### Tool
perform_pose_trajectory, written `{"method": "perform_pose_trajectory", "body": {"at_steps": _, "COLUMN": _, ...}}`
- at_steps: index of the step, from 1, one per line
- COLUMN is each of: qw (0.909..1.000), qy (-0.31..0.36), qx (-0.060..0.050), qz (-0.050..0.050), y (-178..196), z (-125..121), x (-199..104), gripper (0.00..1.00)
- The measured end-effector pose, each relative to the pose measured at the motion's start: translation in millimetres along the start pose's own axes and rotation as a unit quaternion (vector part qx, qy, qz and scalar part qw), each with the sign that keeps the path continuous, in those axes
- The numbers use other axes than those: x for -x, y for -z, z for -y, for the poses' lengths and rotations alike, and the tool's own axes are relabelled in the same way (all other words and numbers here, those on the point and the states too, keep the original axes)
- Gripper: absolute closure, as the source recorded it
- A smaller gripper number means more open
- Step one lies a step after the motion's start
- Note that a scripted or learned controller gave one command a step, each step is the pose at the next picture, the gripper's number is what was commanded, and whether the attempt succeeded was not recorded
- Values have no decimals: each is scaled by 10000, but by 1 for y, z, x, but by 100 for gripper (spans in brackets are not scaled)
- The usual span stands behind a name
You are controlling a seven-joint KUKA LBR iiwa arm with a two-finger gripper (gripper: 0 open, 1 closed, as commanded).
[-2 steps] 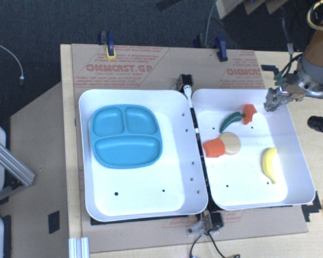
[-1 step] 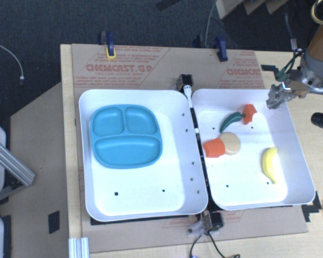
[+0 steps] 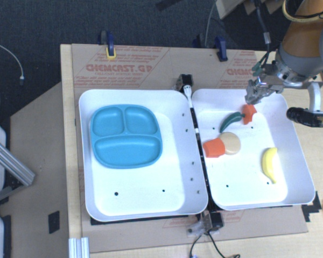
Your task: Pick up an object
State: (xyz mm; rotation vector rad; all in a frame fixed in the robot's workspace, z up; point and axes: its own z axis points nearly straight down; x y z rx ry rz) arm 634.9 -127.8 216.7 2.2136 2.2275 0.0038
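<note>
Legible text is confined to the brown protective sheet covering the counter. Red outlined lettering reads "CHEMCAST. G.P" at 11 o'clock, above the left bin. A second red imprint at 1 o'clock, above the right bin, is partly cut off and cannot be read in full. No other markings are readable.

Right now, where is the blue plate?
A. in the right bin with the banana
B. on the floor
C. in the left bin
C: the blue plate lies in the left bin, while the banana lies in the right bin.
</note>
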Motion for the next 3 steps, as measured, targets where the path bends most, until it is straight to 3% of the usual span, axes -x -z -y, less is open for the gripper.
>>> {"method": "perform_pose_trajectory", "body": {"at_steps": 1, "qw": 10000, "qy": -9, "qx": -21, "qz": -3, "y": -4, "z": 5, "x": -52, "gripper": 100}}
{"method": "perform_pose_trajectory", "body": {"at_steps": 3, "qw": 10000, "qy": -1, "qx": -5, "qz": -2, "y": -5, "z": -12, "x": -168, "gripper": 100}}
